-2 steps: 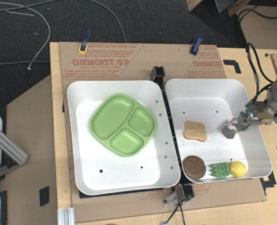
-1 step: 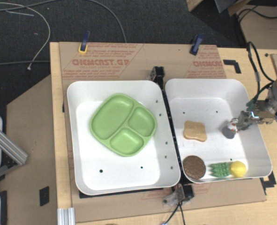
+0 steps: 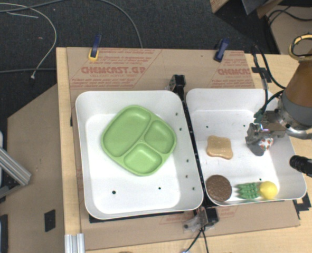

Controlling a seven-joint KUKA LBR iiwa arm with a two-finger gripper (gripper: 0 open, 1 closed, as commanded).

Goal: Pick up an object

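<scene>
Hovering claw [image 3: 257, 141] in right bin [image 3: 240, 101] | finger gap unreadable, blurred | toast [image 3: 219, 147] nearby

Pale green divided plate [image 3: 139, 139] in a white bin [image 3: 92, 194]; next door a tan toast slice [image 3: 219, 147], brown round cookie [image 3: 218, 187], yellow-and-green toy [image 3: 258, 190]. Orange band [image 3: 305, 86] above the grey wrist.

My single fixed camera sits above the bench [image 3: 71, 141], looking down at a slant, framing both white bins [image 3: 92, 194] fully; the arm [image 3: 303, 94] enters from the right.
</scene>
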